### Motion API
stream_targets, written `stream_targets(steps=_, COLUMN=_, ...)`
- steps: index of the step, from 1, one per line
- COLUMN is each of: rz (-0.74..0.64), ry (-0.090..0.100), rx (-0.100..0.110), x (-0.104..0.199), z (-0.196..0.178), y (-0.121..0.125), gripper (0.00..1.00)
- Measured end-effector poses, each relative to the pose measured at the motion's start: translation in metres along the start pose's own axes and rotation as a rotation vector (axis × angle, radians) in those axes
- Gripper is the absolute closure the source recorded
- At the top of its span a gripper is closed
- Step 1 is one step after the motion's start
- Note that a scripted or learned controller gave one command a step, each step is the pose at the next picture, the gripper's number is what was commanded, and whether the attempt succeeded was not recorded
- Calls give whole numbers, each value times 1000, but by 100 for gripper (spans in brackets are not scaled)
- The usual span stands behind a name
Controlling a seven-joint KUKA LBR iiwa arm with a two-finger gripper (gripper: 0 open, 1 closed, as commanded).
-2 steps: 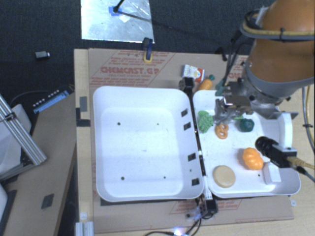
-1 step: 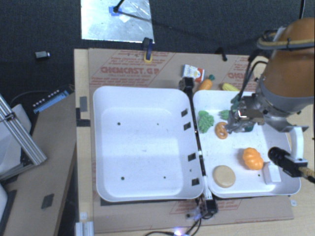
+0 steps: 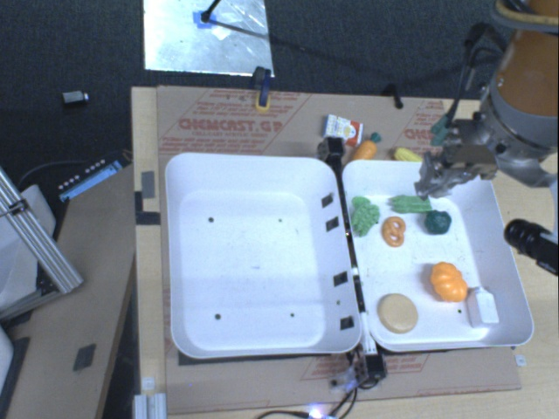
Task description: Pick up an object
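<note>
target lies directly under the claw

the flat green leaf-shaped toy [image 3: 410,204] lies in the right bin's [image 3: 511,260] upper part, long axis left-right, just below the claw [image 3: 434,184]. claw state cannot be told. the dark green round toy [image 3: 438,223] sits just beside; the bin's upper wall is near.

cardboard-topped bench [image 3: 227,116], two white bins [image 3: 253,251]

Shallow white plastic bins: two, the left bin [image 3: 253,251] and the right bin [image 3: 507,321]. Right bin holds seven items: one leafy green toy vegetable [image 3: 364,213], one flat green pod [image 3: 410,204], one dark green round piece [image 3: 437,223], one orange pretzel-shaped piece [image 3: 394,231], one orange pumpkin [image 3: 447,281], one tan round disc [image 3: 397,312], one white block [image 3: 482,306].
</note>
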State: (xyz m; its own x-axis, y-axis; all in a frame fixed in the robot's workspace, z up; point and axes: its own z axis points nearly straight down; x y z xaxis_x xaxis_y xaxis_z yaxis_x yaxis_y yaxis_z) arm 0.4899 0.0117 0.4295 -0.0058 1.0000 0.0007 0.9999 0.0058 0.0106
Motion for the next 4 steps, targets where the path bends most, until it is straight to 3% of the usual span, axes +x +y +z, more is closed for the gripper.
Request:
stream_targets(steps=1, rz=-3, ry=2, rx=-3, x=46, z=-100, y=-2, gripper=100)
stream_targets(steps=3, rz=-1, ry=1, rx=8, x=125, z=-105, y=-2, gripper=100)
stream_targets(steps=4, rz=14, ry=-2, rx=8, x=19, z=-106, y=-2, gripper=100)
